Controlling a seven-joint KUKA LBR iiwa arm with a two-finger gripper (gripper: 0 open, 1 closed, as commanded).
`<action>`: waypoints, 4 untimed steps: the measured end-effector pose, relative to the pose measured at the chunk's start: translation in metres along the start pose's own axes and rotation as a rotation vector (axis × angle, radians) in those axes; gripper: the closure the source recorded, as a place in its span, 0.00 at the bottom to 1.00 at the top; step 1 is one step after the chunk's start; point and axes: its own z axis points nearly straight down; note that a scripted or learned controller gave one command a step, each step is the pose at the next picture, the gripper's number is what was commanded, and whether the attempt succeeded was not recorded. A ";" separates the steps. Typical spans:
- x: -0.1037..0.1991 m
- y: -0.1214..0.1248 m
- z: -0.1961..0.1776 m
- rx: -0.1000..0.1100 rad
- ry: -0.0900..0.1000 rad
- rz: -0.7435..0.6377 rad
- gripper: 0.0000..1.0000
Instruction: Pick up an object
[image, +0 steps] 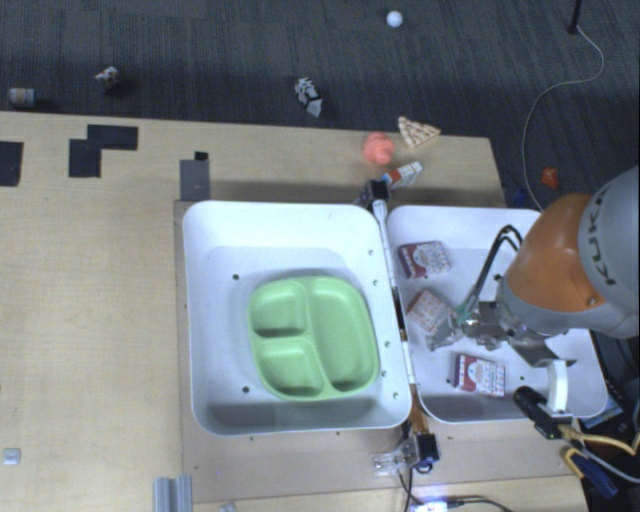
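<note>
The right bin (590, 395) is the landmark here. The arm (575, 265) comes over this bin from its right side, with the orange band above the bin's middle right part. The gripper (478, 322) hangs low over the centre of the bin; from this slanted view I cannot tell the state of its end, because the wrist covers it and the parts are small and blurred.

Three small packets lie inside the right bin. One red and white packet (424, 260) lies in the upper left part of the bin, apart from the gripper. A second packet (430, 312) lies in the middle left part, just beside the gripper on its left; if they touch, I cannot tell. A third red and white packet (478, 375) lies in the lower part of the bin, just under the gripper in the view.

To the left of the right bin stands the left bin (200, 300), touching it along one side. In it lies a green tray (312, 335) with three compartments. Above the right bin, on the bench (90, 330), rests a pink ball (378, 149), and next to the ball a small triangular piece (418, 131).
</note>
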 end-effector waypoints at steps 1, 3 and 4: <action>0.002 -0.007 0.022 0.011 0.001 0.004 0.00; 0.002 -0.005 0.010 0.005 0.001 0.002 0.00; 0.003 -0.003 0.000 0.001 0.001 -0.001 1.00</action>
